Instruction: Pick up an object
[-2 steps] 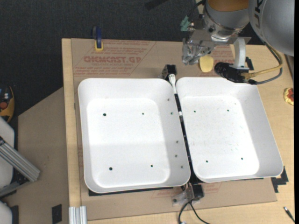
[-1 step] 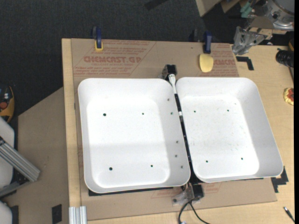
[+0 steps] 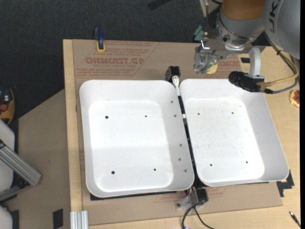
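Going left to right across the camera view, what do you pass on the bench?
Blue clamp → left bin → black strip between the bins → gripper → right bin.

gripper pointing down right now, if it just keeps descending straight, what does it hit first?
Most likely the brown board just behind the right bin's far rim, or that rim itself. The gripper hangs above that edge; a small yellowish patch shows beside its tip. Depth from this slanted view is uncertain.
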You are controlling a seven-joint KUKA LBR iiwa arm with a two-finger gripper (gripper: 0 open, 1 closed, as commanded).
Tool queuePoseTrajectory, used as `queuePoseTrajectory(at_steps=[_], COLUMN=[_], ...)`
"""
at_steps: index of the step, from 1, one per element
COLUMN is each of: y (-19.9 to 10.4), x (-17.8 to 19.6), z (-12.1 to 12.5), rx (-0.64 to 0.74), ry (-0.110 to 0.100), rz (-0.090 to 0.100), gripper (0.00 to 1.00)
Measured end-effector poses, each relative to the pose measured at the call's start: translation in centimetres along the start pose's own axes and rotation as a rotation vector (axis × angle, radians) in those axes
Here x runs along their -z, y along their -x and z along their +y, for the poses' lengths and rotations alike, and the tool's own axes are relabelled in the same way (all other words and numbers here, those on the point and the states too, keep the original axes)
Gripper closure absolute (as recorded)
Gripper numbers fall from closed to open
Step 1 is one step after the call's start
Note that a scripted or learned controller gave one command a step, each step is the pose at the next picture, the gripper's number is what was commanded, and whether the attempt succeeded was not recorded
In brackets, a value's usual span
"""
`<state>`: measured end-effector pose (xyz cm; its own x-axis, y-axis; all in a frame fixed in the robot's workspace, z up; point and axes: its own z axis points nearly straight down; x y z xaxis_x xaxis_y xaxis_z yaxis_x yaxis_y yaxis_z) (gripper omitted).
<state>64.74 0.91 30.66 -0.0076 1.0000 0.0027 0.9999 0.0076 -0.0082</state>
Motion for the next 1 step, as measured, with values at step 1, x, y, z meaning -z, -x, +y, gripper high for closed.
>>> queuePoseTrajectory(at_steps=[1], y=[-8.65], x=[-10.41], z=[-3.90], rx=[0.001], ry=[-0.005], rz=[0.000], gripper=[1.00])
